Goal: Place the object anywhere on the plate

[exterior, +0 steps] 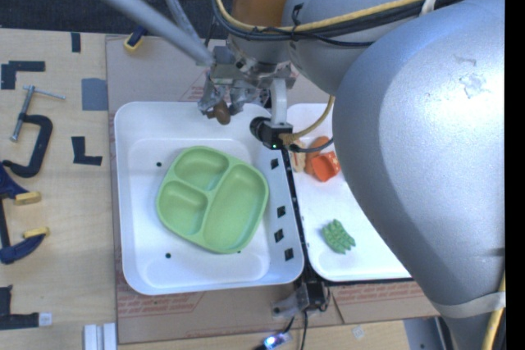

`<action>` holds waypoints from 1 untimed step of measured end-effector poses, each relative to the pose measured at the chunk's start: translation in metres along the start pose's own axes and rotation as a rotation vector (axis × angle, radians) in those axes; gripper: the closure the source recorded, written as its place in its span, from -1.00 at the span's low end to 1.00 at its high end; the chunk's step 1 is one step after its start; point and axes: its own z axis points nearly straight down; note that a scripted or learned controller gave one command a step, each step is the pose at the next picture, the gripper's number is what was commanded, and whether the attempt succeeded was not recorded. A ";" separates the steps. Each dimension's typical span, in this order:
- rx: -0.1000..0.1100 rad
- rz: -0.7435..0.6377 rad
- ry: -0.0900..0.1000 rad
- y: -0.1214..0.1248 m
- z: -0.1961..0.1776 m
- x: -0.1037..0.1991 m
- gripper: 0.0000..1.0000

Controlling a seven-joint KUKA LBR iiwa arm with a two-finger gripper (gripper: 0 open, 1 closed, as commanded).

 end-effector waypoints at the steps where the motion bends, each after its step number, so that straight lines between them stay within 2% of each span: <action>1: 0.001 0.002 -0.001 -0.001 -0.001 -0.003 -1.00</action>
